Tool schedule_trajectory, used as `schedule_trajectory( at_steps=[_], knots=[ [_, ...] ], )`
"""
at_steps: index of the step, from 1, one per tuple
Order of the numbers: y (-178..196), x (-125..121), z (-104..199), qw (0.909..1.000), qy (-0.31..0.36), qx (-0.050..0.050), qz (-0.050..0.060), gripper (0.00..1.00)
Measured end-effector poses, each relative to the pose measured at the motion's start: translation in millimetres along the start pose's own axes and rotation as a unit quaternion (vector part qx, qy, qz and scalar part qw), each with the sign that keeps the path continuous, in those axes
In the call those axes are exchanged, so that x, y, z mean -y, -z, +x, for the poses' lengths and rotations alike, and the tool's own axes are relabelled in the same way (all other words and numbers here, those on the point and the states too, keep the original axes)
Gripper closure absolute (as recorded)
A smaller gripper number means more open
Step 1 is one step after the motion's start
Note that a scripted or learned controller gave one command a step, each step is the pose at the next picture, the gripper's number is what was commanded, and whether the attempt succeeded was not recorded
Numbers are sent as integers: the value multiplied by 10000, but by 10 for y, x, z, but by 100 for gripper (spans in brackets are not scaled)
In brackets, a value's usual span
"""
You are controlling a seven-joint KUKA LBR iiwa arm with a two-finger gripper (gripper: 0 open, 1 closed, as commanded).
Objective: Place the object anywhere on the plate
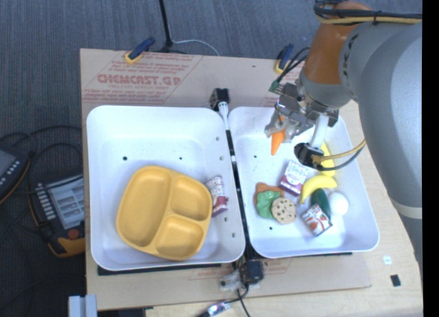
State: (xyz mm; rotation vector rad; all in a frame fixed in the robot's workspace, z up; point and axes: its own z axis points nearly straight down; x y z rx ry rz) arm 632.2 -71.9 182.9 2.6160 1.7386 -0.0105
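Over the far part of the right bin (pixel 357 237), the gripper (pixel 282 129) is closed on a toy carrot (pixel 276 141), hanging point-down and lifted free of the other toys, presumably for carrying left to the yellow plate (pixel 164 210).

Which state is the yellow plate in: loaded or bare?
Bare. The yellow plate shows plain yellow in all three compartments; the small can lies beside its rim, and the carrot hangs at the tool.

Robotics lab test bench

Grey carpet floor (pixel 55 14), a clamped cardboard sheet (pixel 147 79) under two white bins (pixel 113 120), loose cables (pixel 41 141), and toy food (pixel 295 199) for the arm (pixel 336 41).
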Motion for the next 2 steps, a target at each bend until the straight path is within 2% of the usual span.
schedule_trajectory(
  at_steps=[1,2],
  knots=[
    [1,-1,0,10000,-2,-2,-1,0],
    [-7,634,-186,9995,331,-10,11,0]
  ],
)
